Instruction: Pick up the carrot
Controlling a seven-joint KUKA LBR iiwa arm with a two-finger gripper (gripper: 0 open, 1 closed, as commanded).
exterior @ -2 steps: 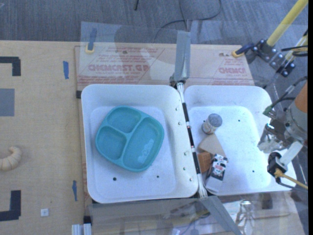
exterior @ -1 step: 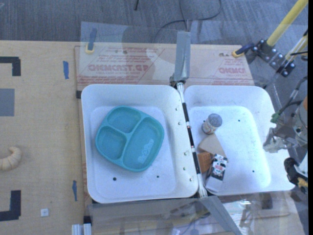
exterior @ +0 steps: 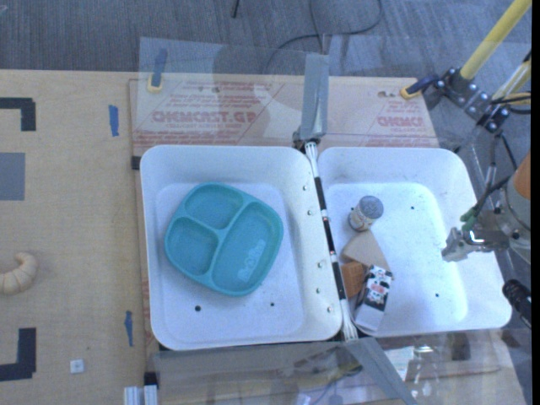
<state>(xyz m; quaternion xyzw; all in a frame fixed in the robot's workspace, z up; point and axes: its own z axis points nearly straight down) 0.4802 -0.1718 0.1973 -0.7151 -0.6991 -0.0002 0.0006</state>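
Three things crowd the right bin (exterior: 439, 175): can (exterior: 366, 212), wedge (exterior: 364, 248), carton (exterior: 375, 297); hand (exterior: 460, 245) unreadable

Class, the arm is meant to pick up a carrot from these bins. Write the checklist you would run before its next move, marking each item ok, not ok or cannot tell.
1. Carrot identified: cannot tell. A small orange-brown piece lies by the right bin's left wall, too small to name.
2. Gripper at the correct bin: ok, at its right edge.
3. Gripper above that piece: not ok, it is across the bin from it.
4. Room around the piece: not ok. A brown wedge and a black-and-white pack crowd it.
5. Small can apart from the piece: ok.
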